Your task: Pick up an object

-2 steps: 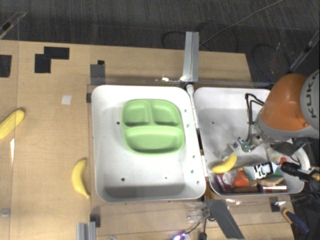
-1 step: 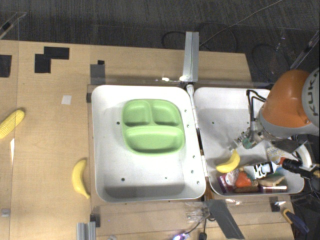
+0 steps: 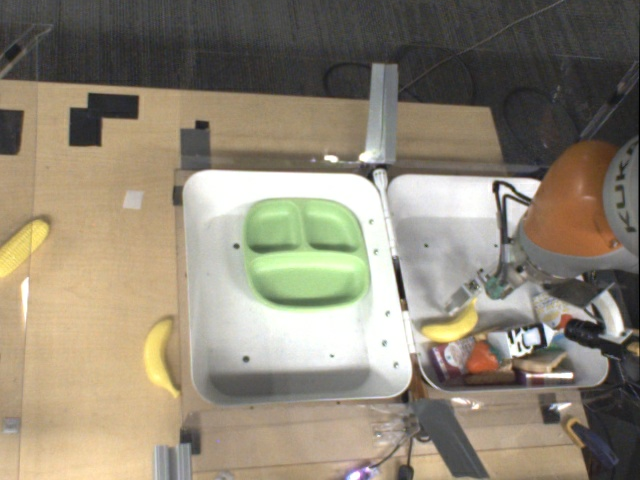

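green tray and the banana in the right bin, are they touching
Apart. The camera view shows the green tray in the left bin, the banana in the right bin, bin walls between them.

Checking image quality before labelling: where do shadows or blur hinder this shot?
Camera view: evenly lit and fairly sharp; a soft shadow darkens the left bin below the green tray; the arm shades the right bin; its piled items blur together.

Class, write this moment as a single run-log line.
arm: over right bin | gripper: just above banana | grasp: unconfirmed | green tray: in left bin
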Controlling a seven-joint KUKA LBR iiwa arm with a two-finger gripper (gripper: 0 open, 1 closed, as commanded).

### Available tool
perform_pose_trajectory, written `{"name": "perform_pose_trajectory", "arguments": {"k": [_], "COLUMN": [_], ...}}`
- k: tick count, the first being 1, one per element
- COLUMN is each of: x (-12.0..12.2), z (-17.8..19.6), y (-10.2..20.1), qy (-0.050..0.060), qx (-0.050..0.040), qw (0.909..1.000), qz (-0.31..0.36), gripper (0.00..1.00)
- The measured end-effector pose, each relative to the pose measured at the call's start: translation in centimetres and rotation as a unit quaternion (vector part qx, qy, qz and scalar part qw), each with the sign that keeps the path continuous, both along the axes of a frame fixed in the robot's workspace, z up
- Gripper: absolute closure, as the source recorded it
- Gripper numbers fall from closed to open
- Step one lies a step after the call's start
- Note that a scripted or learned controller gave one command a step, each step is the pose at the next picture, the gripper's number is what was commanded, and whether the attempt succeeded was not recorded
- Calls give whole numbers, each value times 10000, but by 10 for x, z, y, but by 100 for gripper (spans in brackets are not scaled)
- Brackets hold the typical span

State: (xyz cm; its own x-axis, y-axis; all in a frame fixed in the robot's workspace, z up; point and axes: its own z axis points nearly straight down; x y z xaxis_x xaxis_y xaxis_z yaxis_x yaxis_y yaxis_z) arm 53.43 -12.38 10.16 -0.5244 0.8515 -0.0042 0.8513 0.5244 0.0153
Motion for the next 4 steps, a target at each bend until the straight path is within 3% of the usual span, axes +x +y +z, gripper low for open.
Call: {"name": "perform_pose_trajectory", "arguments": {"k": [1,2,3,4], "x": [-22,-20,-1,-43], "z": [-11,1,89,87], "y": [-1,0,50,36], "qy": [15,-23,65,73], "qx": [11,20,-4,-14], "qw": [9814,9815,9850,9962], "qz": [-1919,-1912,-1724,-873], "gripper": [0,100,100,100]}}
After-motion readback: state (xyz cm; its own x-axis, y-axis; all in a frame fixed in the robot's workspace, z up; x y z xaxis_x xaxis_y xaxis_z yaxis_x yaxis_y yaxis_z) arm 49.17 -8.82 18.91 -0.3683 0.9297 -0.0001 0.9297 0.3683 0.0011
